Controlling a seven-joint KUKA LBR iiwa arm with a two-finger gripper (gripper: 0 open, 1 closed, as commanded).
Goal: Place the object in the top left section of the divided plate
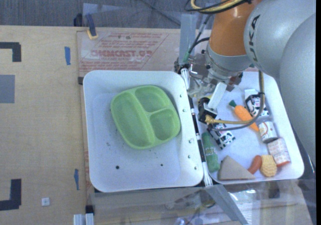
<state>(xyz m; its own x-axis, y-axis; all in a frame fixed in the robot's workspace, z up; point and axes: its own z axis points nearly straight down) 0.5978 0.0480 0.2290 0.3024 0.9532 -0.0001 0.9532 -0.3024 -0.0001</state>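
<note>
Green plate (145, 117) in left bin, long axis diag.

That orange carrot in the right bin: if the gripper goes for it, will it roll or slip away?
The carrot looks like a small toy, so probably light and stiff. Its rounded, tapering body could well roll or pivot if nudged off-centre. It looks smooth, so the fingers may slide along the taper unless they close across the thick part. A cable runs right beside it and might snag.
</note>
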